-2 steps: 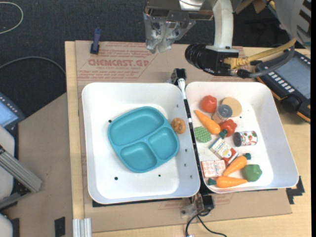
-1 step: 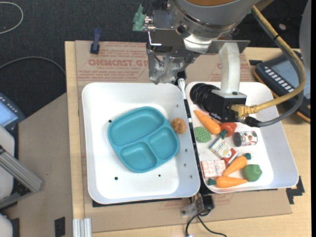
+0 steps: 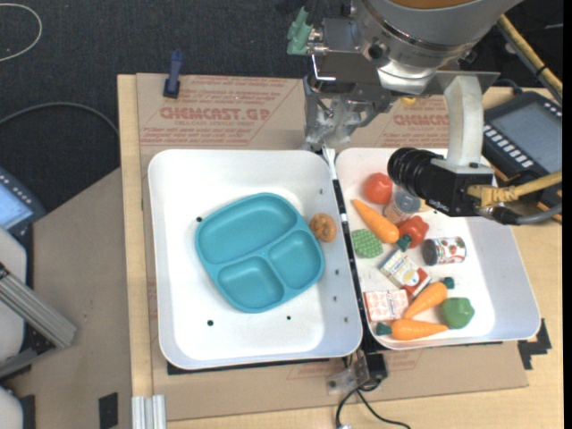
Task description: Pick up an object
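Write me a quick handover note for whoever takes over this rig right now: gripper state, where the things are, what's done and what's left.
Gripper: raised over the far edge of the bins, near the divider; nothing visible between its fingers.
Left bin: teal divided tray, with a small brown object beside its right edge.
Right bin: tomato, carrots, green pepper, small can, food packets piled together.
Done: nothing picked up yet.
Left: choose an object, descend, grasp and lift it.

This was a robotics lab: a desk [image 3: 223, 105] with two white bins [image 3: 170, 239], loose cables [image 3: 27, 25] on dark carpet, and a teach pendant [image 3: 527, 137].
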You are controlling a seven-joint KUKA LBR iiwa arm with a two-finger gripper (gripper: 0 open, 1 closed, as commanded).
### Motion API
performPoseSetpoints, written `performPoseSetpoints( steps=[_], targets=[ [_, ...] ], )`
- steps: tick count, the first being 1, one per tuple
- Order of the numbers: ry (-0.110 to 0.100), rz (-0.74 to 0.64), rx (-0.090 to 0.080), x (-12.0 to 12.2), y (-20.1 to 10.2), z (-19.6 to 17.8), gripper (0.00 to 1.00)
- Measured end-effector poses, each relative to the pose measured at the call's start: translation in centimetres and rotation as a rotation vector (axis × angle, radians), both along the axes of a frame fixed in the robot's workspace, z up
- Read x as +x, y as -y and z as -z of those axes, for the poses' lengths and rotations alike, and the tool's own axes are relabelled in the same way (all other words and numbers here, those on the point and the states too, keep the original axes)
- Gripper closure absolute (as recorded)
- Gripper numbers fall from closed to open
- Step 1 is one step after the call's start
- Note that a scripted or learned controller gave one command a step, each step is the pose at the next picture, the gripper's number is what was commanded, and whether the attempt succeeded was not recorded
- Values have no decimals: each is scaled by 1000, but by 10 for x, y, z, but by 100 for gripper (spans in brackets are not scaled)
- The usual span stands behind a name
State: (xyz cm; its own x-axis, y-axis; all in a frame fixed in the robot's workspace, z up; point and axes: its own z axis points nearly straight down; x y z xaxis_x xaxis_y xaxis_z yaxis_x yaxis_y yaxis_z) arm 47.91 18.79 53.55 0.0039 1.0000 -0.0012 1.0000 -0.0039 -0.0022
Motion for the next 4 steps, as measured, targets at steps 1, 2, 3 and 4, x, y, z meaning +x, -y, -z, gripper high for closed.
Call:
performPoseSetpoints(
  steps=[1, 2, 3, 4],
  targets=[
    [6, -6, 2, 35, -38, 1, 100],
    [2, 0, 0, 42, 1, 0, 100],
    [5, -4, 2, 42, -2, -11, 100],
    [-2, -9, 1, -2, -36, 1, 100]
  ],
)
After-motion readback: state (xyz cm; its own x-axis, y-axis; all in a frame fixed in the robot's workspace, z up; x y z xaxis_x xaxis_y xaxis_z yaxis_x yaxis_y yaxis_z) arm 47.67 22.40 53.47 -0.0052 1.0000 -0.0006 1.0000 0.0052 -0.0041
